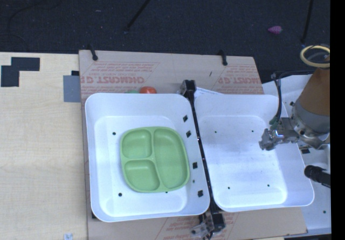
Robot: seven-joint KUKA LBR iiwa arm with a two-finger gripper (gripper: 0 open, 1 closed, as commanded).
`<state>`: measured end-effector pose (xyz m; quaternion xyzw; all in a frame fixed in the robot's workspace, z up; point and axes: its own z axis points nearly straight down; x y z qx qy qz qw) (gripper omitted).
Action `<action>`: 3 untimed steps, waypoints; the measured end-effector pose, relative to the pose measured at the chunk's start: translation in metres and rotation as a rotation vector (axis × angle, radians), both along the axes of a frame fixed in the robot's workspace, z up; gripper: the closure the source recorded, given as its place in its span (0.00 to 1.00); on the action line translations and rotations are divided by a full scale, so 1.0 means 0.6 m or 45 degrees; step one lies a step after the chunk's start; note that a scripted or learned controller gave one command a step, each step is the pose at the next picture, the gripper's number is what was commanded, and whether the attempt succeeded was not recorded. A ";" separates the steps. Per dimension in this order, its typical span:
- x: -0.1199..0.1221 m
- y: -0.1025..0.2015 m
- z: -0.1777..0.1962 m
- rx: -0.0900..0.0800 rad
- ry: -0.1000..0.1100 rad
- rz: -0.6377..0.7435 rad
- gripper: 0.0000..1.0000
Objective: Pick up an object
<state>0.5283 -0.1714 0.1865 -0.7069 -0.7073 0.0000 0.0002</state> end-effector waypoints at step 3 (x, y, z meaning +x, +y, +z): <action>0.040 0.141 0.061 0.003 0.003 0.004 1.00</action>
